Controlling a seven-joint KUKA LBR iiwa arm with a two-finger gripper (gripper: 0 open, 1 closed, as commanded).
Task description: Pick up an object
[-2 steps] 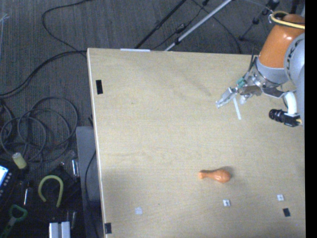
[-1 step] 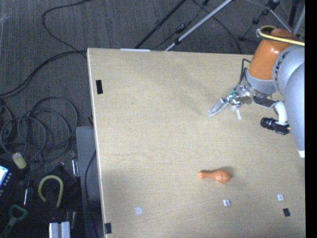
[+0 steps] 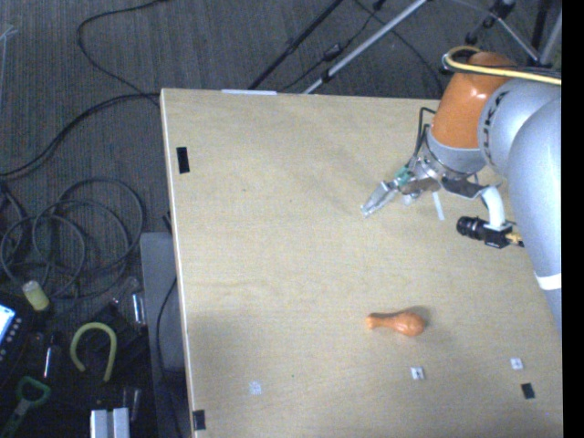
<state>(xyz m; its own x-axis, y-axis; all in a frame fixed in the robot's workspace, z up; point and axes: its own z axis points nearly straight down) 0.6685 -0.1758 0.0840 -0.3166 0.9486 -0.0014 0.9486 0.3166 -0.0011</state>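
Orange object [image 3: 398, 322] lies apart from blurred end effector [image 3: 388, 194].

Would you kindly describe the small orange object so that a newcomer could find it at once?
Start from the wide tan board under the grey arm. Toward its near edge, below the gripper, lies an orange pear-shaped object, bulbous on the right with a thin neck pointing left. The small markers near it are flat.

one fixed cam, up high | looks down at a slant on the tan bench top [image 3: 274, 245] | arm [image 3: 520, 135] enters from right | floor cables [image 3: 73, 235] at left
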